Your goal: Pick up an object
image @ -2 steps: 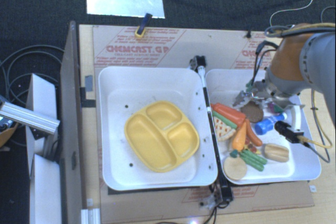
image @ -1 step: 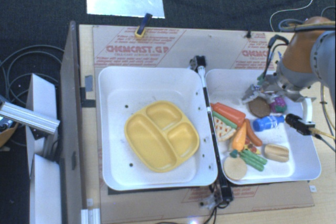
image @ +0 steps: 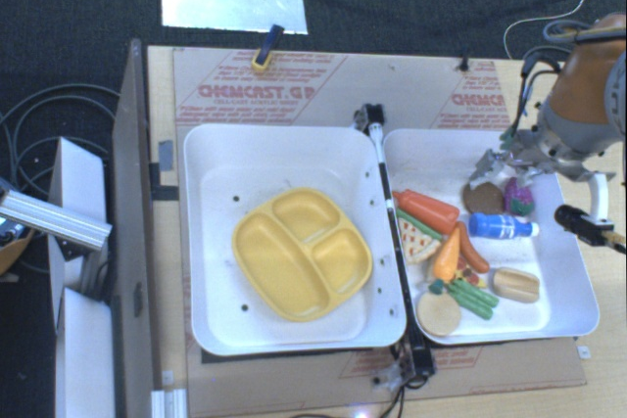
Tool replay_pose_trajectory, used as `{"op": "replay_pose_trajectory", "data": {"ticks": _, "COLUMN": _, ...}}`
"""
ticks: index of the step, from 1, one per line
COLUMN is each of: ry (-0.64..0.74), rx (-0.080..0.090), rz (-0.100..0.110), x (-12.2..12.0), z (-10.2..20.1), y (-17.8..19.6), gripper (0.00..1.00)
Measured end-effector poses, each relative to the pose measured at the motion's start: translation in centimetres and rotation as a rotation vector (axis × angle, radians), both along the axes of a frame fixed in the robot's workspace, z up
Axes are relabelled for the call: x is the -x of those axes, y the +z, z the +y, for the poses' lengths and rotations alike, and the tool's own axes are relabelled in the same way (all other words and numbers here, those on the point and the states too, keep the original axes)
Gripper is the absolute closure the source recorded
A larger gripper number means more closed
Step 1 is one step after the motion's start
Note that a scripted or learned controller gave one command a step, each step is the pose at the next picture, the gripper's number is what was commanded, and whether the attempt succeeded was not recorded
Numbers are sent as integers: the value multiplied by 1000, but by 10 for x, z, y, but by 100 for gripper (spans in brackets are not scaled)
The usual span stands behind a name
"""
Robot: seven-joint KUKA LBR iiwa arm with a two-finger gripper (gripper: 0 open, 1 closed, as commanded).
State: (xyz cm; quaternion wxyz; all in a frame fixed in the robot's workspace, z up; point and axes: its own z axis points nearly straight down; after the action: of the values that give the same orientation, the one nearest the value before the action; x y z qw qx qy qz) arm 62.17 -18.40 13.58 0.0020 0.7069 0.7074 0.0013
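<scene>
**Gripper poised over the far edge of the toy-food bin**

Well to the left of the fingers, the left bin (image: 201, 210) holds a yellow divided plate (image: 302, 254), lying flat and turned at a slant, with three compartments.

Across the black divider, the right bin (image: 578, 308) carries the toy food. Farthest left of the fingers and a little nearer the camera lies an orange-red sausage (image: 427, 208), with a watermelon slice (image: 415, 238) just below it. A carrot (image: 448, 255) stands on a slant beside the slice, touching a red-orange strip on its right. Nearer still to the bin's front wall sit a round tan cookie (image: 439, 313) and a bundle of green beans (image: 472, 297), the beans overlapping the cookie's upper right edge. A bread roll (image: 516, 284) lies to the right of the beans.

Closest to the fingers are three items: a brown round piece (image: 483, 198) directly beneath the left fingertip, a purple grape bunch (image: 519, 196) just below the middle of the gripper, and a blue and white bottle (image: 501, 227) lying on its side just under both.

The gripper (image: 512, 167) hangs at the bin's far right part, fingers spread fairly wide, with nothing between them. The arm's orange band (image: 591, 73) rises above it to the right.
</scene>
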Motion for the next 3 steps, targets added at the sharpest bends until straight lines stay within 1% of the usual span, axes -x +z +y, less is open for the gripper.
{"op": "replay_pose_trajectory", "data": {"ticks": 1, "ry": 0, "rx": -1, "rz": 4, "x": 51, "z": 42, "y": -16, "gripper": 0}}
{"op": "replay_pose_trajectory", "data": {"ticks": 2, "ry": -5, "rx": 4, "rz": -23, "x": 97, "z": 51, "y": -45, "gripper": 0}}
{"op": "replay_pose_trajectory", "data": {"ticks": 3, "ry": -4, "rx": 7, "rz": -21, "x": 117, "z": 49, "y": -45, "gripper": 0}}
